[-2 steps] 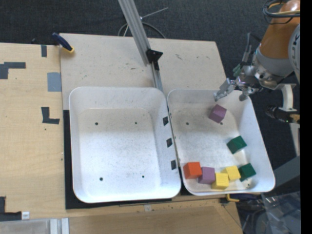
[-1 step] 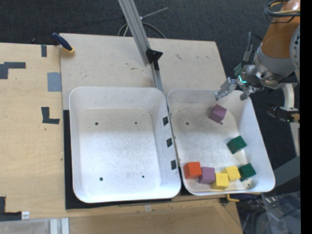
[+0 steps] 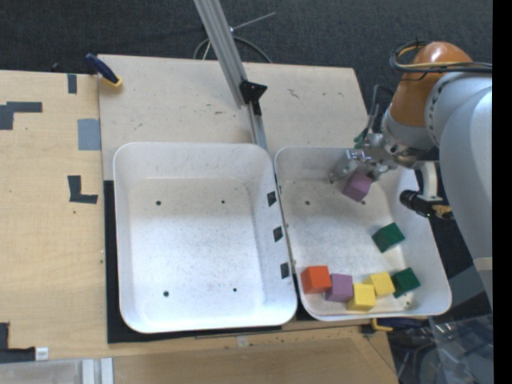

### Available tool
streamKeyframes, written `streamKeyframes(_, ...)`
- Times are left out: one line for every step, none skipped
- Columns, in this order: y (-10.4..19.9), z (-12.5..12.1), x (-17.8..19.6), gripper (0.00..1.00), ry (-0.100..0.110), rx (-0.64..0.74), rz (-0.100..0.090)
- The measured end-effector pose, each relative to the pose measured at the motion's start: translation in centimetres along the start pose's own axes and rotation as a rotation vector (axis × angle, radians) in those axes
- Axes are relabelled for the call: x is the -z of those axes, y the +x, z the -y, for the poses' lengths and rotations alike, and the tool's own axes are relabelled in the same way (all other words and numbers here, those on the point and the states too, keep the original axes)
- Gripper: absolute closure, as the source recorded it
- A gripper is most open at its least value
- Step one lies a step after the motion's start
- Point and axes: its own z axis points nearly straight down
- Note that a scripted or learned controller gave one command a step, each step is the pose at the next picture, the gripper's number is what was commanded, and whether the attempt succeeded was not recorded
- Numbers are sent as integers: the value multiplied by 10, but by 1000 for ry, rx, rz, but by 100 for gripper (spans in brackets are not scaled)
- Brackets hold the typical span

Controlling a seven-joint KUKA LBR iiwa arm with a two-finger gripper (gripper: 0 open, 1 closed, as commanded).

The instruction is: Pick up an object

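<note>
Tool (image 3: 358, 174) grips one purple block (image 3: 357, 186); right bin (image 3: 442, 290) holds six more blocks.

The gripper (image 3: 359, 169) holds a purple block (image 3: 357, 186) above the right bin (image 3: 300, 166); orange (image 3: 316, 278), purple (image 3: 340, 287), yellow (image 3: 363, 296) and green (image 3: 388, 237) blocks lie below.

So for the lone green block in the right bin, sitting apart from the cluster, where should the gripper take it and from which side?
Probably straight from above, closing on two opposite side faces. The green block lies flat on the right bin's floor, turned a little askew, so the fingers should be turned to match its edges. It has open floor all round, unlike the cluster along the near wall.
</note>
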Motion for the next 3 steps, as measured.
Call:
streamKeyframes(29, -6, 11, 0, 2, -2, 5)
streamKeyframes(-13, -6, -1, 0, 16, 0, -21)
streamKeyframes(18, 9, 2, 0, -10, 3, 0)
